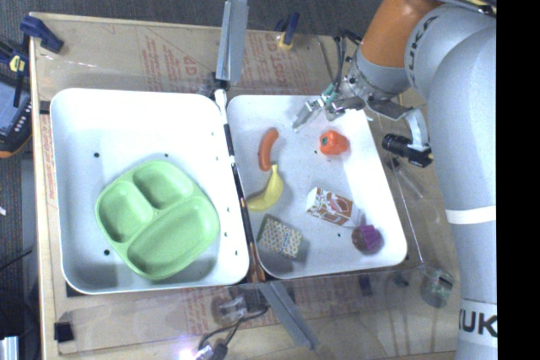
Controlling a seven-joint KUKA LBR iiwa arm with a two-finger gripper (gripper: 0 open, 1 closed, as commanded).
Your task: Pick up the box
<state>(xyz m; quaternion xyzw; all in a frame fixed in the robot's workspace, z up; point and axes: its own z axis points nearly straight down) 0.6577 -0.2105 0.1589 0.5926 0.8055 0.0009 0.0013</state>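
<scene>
Left bin (72, 114): green divided plate (158, 219). Right bin (253, 118): sausage (267, 147), banana (267, 190), tomato (333, 142), purple fruit (367, 239), patterned pouch (279, 238).

box (330, 206) flat, R bin, white/brown

One fixed camera looks down at a slant — both bins (139, 101) in frame, arm (456, 97) entering right.
</scene>
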